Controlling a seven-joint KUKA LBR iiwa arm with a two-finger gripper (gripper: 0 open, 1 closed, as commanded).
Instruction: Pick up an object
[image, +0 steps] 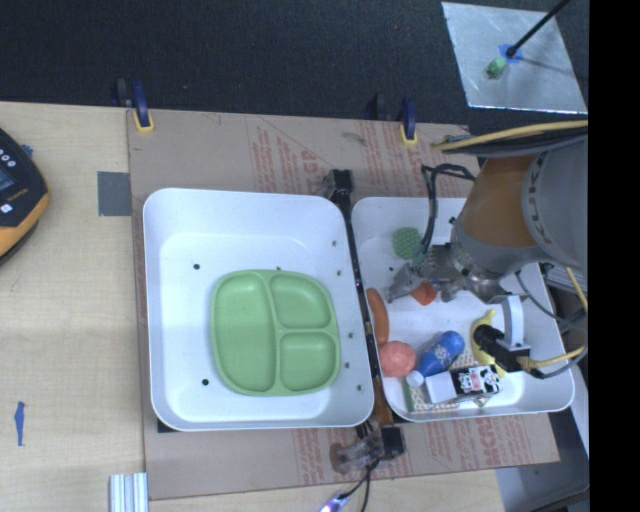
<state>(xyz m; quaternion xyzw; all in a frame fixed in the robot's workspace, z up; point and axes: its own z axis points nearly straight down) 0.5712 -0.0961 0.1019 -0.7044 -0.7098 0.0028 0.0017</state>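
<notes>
Note for your log: the gripper is low in the right bin, in its upper middle, with the arm reaching in from the right and covering the bin's upper right corner. A small orange piece lies right at the gripper tips and is probably the intended pick, though the tips are blurred and partly overlap it. You cannot tell whether the jaws are released or clenched, or whether the piece is between them. Do not record a grasp. The other things lie apart from it: a green round thing just above the gripper, a sausage along the left wall, and a pink ball, a blue object and a patterned box crowded toward the bottom edge. That crowding explains the choice, in my judgement: the orange piece has bare floor to its left and below, so a closing grip would meet no neighbour. A straight lift has open room. The left bin holds a green divided plate (wide bare margin round it, should you want a drop zone). The bench beyond is open.
</notes>
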